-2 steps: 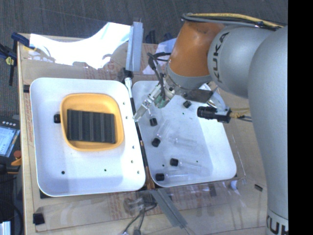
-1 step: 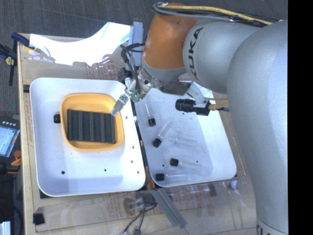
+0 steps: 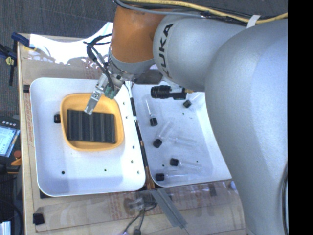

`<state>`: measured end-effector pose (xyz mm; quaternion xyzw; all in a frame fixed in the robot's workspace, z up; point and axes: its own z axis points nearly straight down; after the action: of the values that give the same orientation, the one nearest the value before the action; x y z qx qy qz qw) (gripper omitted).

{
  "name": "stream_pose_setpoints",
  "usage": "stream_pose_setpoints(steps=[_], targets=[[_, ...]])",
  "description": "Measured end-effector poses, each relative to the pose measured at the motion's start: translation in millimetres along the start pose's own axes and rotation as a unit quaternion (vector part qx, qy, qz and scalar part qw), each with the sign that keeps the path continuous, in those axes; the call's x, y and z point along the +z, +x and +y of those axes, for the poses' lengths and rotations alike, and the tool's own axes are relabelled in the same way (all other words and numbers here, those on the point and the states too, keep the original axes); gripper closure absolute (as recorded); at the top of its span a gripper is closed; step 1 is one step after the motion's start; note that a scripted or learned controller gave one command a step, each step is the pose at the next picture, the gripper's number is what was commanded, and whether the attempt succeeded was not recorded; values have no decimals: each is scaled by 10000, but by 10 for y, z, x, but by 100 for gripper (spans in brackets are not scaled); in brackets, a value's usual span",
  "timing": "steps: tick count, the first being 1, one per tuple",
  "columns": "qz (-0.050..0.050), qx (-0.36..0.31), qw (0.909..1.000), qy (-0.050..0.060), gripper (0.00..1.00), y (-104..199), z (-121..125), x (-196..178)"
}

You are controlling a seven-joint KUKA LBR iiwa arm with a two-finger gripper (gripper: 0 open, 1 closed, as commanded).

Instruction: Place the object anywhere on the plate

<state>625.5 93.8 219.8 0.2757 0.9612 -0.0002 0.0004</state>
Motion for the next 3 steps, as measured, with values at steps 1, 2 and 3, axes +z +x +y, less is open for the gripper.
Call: stream_pose_setpoints(steps=[1, 2, 3], targets=[[-5, 81, 10000, 1, 0, 382, 253, -271], [10, -1723, 9850, 6, 0, 491, 558, -5], [-14, -2552, 9669, -8, 0, 72, 443, -22]])
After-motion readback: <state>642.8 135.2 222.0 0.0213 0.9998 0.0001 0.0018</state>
